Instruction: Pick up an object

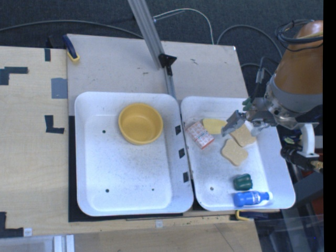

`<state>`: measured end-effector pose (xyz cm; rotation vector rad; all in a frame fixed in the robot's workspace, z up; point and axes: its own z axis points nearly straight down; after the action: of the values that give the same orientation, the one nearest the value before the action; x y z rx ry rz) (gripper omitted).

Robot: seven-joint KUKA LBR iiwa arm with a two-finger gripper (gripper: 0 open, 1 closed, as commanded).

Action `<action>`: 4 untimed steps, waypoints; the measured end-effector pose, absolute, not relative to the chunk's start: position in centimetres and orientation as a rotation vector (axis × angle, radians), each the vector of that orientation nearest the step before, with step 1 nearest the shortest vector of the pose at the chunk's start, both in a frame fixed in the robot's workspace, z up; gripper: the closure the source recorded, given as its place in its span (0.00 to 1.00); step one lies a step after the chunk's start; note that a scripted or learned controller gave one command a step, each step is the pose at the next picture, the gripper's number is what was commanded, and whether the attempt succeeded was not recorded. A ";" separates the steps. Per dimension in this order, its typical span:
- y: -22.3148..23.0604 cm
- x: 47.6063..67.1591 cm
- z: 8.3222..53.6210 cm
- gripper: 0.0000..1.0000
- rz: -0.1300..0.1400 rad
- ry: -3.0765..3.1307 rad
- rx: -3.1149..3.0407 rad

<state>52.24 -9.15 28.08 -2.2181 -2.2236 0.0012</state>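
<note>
My gripper hangs over the upper right part of the right bin, open, with nothing between its fingers. One dark finger slants out to the left. Right under it lies a tan sponge-like piece, and a second tan piece sits just below that. A flat yellow piece and a small red-and-white packet lie to the gripper's left. A green object and a blue bottle rest near the bin's front edge.
The left bin holds a yellow bowl near its back. A slanted metal bar runs down to the ridge between the bins. Cables and the arm's base crowd the right side.
</note>
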 end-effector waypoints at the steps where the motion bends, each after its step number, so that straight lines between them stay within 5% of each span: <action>1: -9.2 52.2 28.1 0.00 0.001 -2.223 -2.219; 4: -9.9 52.1 12.6 0.00 0.009 -2.218 -2.216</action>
<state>52.10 -9.92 12.59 -2.2156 -2.2179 0.0088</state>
